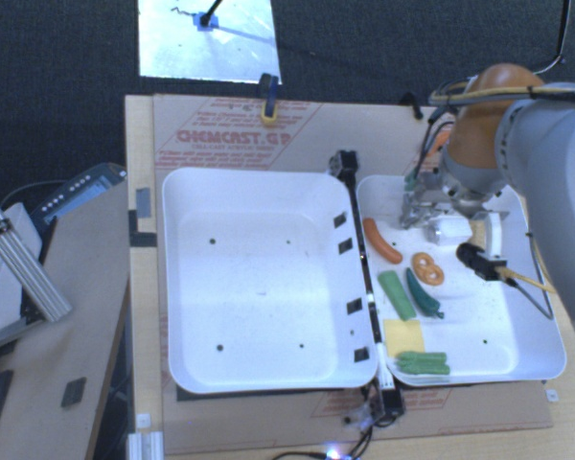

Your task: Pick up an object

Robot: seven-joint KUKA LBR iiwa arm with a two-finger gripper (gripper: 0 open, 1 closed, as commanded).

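The grey metal two-finger gripper (420,211) hangs low over the upper part of the shallow white right-hand bin (494,338), right of the frame's centre. Whether it is open or closed cannot be told from this slant, and nothing is seen in its grasp.

Just below and left of it lies an orange-red sausage-shaped piece (381,241), apart from the gripper. Below the gripper sits a small orange pretzel-shaped ring (426,268). Further down the frame, a light green oblong block (397,294) and a dark green pickle-shaped piece (423,293) lie side by side (close, perhaps touching). Beneath them is a flat yellow square (403,334), then a bunch of green bean-like sticks (423,361) near the bin's lower rim.

The shallow white left-hand bin (259,276) fills the frame's middle.
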